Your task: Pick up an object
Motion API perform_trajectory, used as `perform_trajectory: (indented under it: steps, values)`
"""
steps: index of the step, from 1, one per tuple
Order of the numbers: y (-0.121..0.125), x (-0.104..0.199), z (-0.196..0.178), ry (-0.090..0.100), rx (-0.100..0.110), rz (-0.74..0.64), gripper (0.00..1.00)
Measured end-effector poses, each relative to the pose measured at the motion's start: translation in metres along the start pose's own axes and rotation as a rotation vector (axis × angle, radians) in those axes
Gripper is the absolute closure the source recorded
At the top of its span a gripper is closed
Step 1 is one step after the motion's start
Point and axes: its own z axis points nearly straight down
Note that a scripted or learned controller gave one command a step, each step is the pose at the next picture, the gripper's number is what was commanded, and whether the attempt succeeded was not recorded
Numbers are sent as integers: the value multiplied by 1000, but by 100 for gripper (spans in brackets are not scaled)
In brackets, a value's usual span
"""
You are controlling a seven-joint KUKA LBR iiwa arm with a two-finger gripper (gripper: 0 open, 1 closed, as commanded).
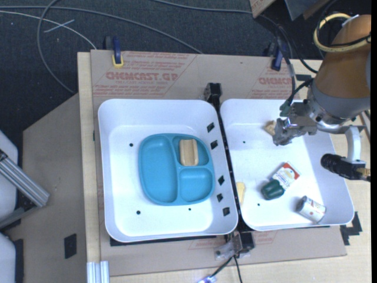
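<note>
My gripper (281, 132) hangs over the upper middle of the right bin (253, 214), on the grey arm with the orange band (347, 40). A small tan piece (270, 126) lies just left of the gripper, touching or nearly touching it. Lower in the same bin lie a red and white packet (287, 174), a dark green object (272, 190) against its lower left end, and a small white cylinder (310, 209) near the front right corner. A yellowish piece (240, 192) rests at the bin's left wall.
The left bin (118, 217) holds a blue divided plate (159, 175) with a tan block (188, 152) in its upper right compartment. A black divider with clips (219, 152) runs between the bins. A black fitting (344, 167) juts in at the right.
</note>
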Motion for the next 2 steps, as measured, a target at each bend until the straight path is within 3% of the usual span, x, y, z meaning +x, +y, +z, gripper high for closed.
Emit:
perform_trajectory:
  steps: [2]
  values:
    - [-21,95,-5,0,1,0,100]
